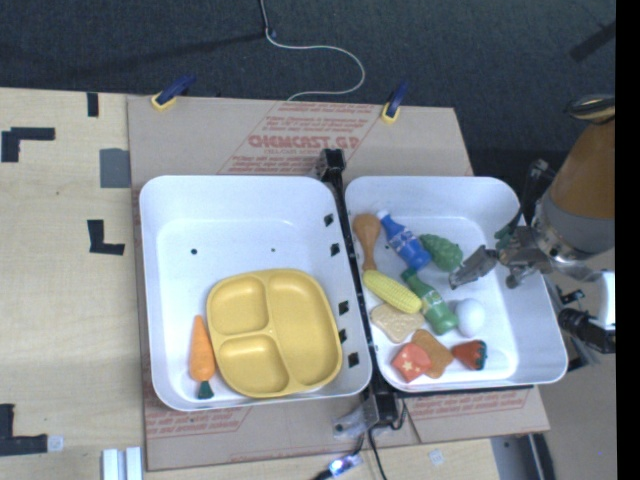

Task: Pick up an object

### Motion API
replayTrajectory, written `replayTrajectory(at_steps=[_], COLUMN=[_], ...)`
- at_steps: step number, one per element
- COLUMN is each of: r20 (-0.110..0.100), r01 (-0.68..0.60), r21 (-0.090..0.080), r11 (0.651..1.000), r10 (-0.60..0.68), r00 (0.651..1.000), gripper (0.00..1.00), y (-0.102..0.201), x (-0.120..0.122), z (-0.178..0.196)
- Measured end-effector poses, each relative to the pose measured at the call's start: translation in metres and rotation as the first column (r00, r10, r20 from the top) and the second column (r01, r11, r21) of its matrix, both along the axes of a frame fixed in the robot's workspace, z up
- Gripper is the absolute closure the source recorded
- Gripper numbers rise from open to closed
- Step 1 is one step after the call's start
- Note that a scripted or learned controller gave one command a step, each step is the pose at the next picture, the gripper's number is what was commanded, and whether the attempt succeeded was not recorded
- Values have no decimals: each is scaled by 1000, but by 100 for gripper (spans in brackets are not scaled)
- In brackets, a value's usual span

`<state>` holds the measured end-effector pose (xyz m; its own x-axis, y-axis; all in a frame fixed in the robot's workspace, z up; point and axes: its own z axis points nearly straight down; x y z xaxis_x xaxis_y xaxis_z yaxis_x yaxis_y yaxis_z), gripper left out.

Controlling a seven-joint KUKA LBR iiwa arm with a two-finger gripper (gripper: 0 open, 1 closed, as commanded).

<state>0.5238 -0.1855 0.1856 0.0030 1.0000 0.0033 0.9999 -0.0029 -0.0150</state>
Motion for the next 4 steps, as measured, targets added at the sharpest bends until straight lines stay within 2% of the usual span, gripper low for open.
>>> replayTrajectory(at_steps=[1,2,3,4], r20=[13,7,19,16], r01=[-4,-3,-7,-5], r21=[-3,-2,3,-4], r11=[1000,1000,1000,1000], r10=[4,3,7,5], r00=[1000,1000,1000,1000], gripper=[0,0,0,100], y=[0,-2,1,-1], x=[3,-7,-4,-6], z=[7,-52,-97,-90])
